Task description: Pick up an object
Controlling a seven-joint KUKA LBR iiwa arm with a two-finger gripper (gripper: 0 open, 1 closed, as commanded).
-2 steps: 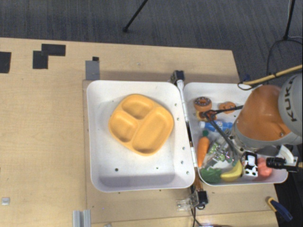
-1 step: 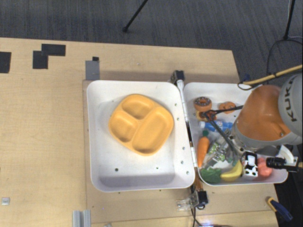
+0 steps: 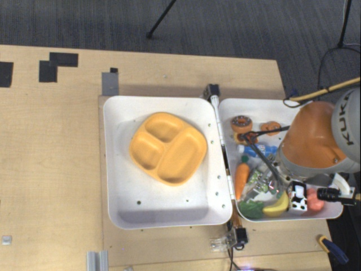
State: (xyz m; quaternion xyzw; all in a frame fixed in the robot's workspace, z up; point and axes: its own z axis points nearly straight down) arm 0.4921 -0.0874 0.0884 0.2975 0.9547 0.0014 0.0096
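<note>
The gripper [image 3: 265, 179], its metal fingers too tangled in clutter to tell their spread, hangs low in the right bin [image 3: 333, 212] among a tapered carrot [image 3: 241, 179] beside it, a curved banana [image 3: 276, 205] just below, and, far left, a smooth yellow three-part plate [image 3: 168, 147].

Yellow tray [image 3: 168, 148], orange carrot [image 3: 241, 179], white bins [image 3: 118, 151].

Right bin [image 3: 225, 151] crowded; yellow tray [image 3: 168, 147] fills left bin [image 3: 121, 168]
</note>
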